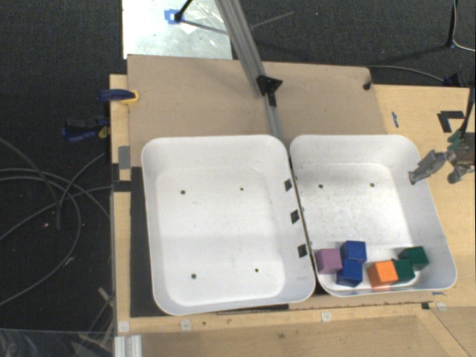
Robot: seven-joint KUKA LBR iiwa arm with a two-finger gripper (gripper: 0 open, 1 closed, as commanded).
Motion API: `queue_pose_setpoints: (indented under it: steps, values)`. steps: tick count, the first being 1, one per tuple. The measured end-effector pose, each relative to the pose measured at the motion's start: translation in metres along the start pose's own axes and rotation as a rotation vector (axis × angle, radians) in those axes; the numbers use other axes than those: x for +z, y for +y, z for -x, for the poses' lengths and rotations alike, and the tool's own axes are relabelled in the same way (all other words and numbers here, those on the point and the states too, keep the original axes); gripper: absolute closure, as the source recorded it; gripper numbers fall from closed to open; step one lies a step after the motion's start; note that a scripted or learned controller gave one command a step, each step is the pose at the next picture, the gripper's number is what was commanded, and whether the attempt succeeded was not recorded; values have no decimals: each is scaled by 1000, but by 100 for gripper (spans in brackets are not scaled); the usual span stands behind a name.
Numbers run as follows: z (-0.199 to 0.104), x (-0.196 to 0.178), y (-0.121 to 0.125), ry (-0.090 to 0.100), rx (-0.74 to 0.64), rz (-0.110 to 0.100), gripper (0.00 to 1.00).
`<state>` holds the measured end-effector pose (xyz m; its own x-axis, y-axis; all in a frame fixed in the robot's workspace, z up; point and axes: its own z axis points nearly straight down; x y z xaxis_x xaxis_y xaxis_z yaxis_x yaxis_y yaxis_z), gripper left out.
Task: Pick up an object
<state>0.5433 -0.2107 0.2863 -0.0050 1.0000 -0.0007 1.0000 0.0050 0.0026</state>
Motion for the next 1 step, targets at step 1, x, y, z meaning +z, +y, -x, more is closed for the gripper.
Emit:
queue_pose_setpoints:
  steps: [1]
  values:
    - [-73,112,66,4,-6,-6,0]
